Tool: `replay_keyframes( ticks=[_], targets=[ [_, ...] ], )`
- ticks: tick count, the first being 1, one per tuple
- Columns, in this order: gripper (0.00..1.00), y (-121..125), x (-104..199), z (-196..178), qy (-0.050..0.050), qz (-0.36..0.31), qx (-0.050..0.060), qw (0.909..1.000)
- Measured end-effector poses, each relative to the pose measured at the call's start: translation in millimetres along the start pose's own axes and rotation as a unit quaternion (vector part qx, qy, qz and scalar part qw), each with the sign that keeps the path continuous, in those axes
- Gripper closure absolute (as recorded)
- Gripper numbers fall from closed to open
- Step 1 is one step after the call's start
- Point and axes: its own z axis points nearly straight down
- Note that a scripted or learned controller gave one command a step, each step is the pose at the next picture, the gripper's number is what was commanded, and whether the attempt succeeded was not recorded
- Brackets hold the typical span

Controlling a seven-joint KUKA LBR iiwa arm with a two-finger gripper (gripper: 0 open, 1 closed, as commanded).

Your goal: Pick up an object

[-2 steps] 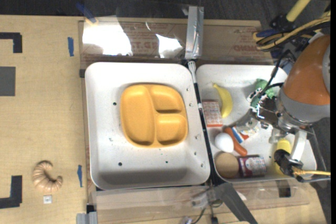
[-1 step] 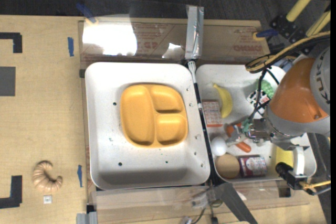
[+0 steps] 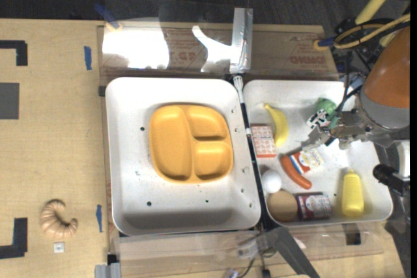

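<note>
- Camera view, 1 fixed look down on 2 white bins. The left bin [image 3: 124, 140] holds a yellow divided tray [image 3: 190, 142], sitting near the middle.
- The right bin [image 3: 296, 89] holds the loose items: a banana [image 3: 279, 122] at upper left, a small red-and-white carton [image 3: 262, 140] beside it, a hot dog [image 3: 295, 171] near the middle, a white ball [image 3: 272, 182], a brown potato [image 3: 282, 204], a dark can [image 3: 315, 206] lying on its side, a yellow bottle [image 3: 352, 193] at lower right, and a green toy [image 3: 325, 105] at the top.
- The arm comes in from the right, and the gripper [image 3: 319, 137] hangs low over the upper middle of the right bin.
- Jaw state: cannot tell. The tip is small and tangled against a white scrap [image 3: 310, 157] under it, so spread or closed is not readable. Nothing is plainly pinched.
- Key relation: the hot dog is the nearest item, just below and left of the tip. Its long axis runs diagonally, upper left to lower right.
- Judgement: a grab there wants the jaws set across that diagonal, on the short width. The green toy lies just above the tip as a second candidate.
- On the bench outside the bins, a croissant [image 3: 58, 218] lies far left.
</note>
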Motion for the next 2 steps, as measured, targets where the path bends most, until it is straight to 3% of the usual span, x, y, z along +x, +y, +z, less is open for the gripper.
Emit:
replay_keyframes(
  ticks=[1, 2],
  targets=[
    [0.0, 24, -35, 65, 0.002, -0.121, 0.004, 0.9926],
    [0.0, 82, 11, 97, -0.004, -0.259, -0.001, 0.966]
  ],
)
